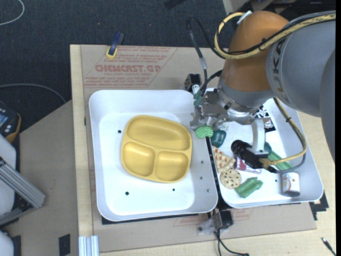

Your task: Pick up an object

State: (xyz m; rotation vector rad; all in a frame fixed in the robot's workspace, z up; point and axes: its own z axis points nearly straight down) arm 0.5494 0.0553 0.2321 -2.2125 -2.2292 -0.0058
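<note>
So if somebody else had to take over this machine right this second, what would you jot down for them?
Gripper: low over the seam between the bins, by a green piece; whether it grips it can't be told.
Left bin: yellow tray.
Right bin: waffle, cookie, green toy, white block.
Done: no lift confirmed.
Left: lift one object clear.

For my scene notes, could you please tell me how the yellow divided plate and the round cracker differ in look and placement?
The yellow divided plate is far bigger than the round cracker. The plate lies alone in the left bin; the cracker sits among small items in the right bin. The plate is plain glossy yellow with three compartments; the cracker is tan and dotted. Both lie flat.
</note>
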